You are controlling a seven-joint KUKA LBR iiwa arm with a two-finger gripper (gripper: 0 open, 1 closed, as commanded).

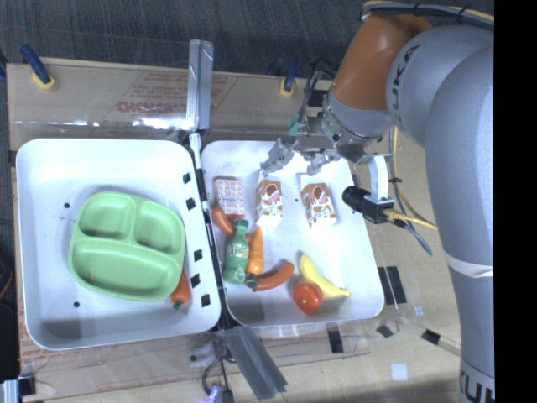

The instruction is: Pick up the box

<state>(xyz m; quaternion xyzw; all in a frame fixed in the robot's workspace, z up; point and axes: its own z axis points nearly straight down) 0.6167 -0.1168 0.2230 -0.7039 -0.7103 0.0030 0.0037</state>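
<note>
Hovering open-fingered and empty, gripper [295, 158] just above two small boxes [269, 201] and [318, 203] in the right bin [362, 250].

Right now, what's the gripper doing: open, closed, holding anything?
Gripper: open, holding nothing, fingers spread above the far end of the right bin, just beyond the small boxes.

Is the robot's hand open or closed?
Open: the gripper hangs above the boxes with its fingers spread apart, nothing between them.
</note>
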